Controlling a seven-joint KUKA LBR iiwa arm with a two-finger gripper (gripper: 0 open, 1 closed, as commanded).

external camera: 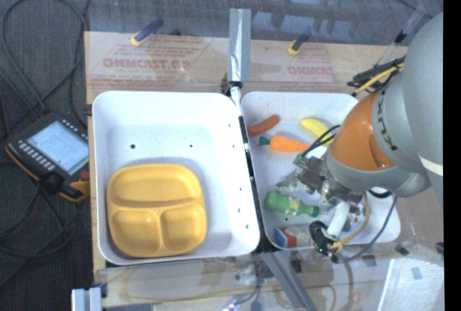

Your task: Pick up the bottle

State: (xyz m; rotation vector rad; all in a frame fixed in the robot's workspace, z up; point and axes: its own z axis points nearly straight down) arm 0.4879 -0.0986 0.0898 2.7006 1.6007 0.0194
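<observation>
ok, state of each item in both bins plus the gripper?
green bottle: lying on its side, right bin
carrot: lying flat, right bin
sausage: lying flat, right bin
banana: lying, partly behind arm
yellow tray: flat, left bin
gripper: above bottle, grip unclear

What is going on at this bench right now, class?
A grey and orange robot arm reaches into the right bin, its gripper low beside a green bottle lying there. Nothing shows the bottle lifted. A toy carrot, sausage and banana lie further back. The left bin holds a yellow divided tray.
</observation>
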